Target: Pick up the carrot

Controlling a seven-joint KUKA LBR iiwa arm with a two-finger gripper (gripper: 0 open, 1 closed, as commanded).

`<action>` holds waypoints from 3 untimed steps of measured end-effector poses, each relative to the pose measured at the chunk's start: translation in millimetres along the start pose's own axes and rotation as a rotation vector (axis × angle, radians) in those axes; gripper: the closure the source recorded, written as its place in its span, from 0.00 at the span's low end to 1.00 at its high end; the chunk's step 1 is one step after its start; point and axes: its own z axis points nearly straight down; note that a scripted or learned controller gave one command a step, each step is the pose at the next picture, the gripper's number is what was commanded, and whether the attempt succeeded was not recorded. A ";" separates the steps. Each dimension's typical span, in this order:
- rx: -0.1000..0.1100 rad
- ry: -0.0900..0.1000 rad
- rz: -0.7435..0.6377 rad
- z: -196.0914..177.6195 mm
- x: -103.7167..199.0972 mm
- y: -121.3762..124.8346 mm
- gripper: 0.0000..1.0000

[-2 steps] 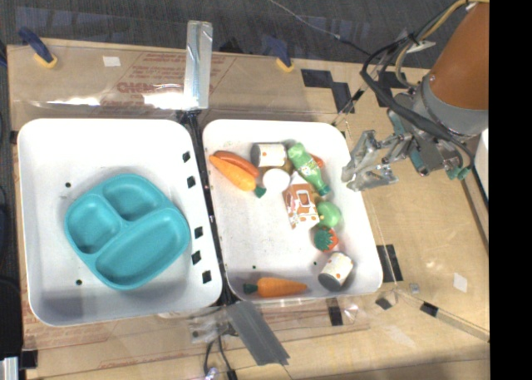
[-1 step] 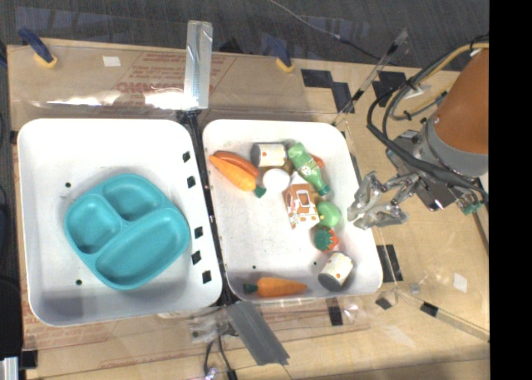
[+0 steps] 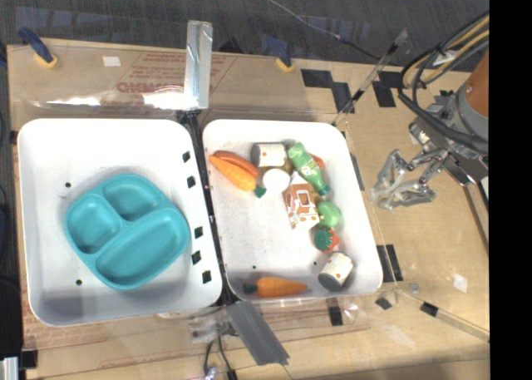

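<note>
Hanging over the bare bench to the right of both bins, the gripper (image 3: 405, 183) is sitting well apart from anything it could take, and its fingers are looking spread, with nothing between them. Two orange pieces in the right bin (image 3: 249, 241) are reading as possible carrots. The larger carrot (image 3: 235, 170) is lying at a slant in the bin's far left corner, its green end pointing toward a small white ball (image 3: 274, 179). The slimmer orange piece (image 3: 279, 288) is lying along the near wall, with a white cup (image 3: 337, 270) near its right end. In my judgement the step in hand is the approach, and doing it well is depending on choosing one target and committing. The far-corner carrot is looking like the better bet, since it is sitting clear of the bin's wall on both long sides, while the near one is hugging the wall, leaving little room for a finger. The jaws should be turning to close across the carrot's width, not along it, and coming down over its thick middle. The white can (image 3: 270, 155) and the ball are sitting just beside the carrot's right end, so a descent drifting that way is risking a nudge or a wrong catch. The teal plate (image 3: 125, 229) in the left bin (image 3: 37, 145) is playing no part.
</note>
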 end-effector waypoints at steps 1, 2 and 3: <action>-0.007 0.003 -0.189 65.0 -1.3 0.5 1.00; -0.002 -0.001 -0.557 62.2 0.1 0.9 1.00; 0.002 0.000 -0.748 -42.4 8.3 4.9 1.00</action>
